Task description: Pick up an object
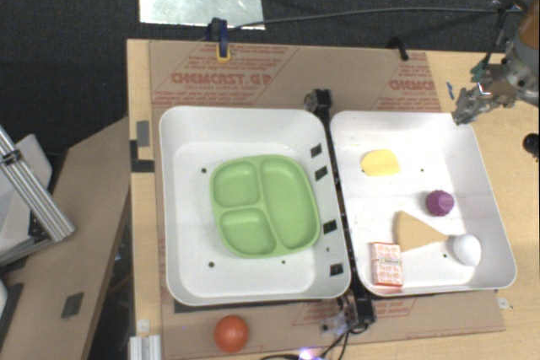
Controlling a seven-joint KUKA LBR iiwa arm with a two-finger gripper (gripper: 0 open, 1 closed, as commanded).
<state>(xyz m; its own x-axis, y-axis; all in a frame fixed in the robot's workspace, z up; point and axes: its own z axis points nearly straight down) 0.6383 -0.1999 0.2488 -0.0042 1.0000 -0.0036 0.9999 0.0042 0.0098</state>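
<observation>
Camera view, five objects in right bin (472, 173), one green tray (264, 205), claw (467, 107) state unclear

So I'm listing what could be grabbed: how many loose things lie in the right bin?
5: a yellow piece at the back, a purple ball mid-right, a tan wedge, a white egg front right, a small red box at the front.

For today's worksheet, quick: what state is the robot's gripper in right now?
Gripper: over the far right corner of the right bin, nothing seen between its fingers; open or closed cannot be told.
</observation>
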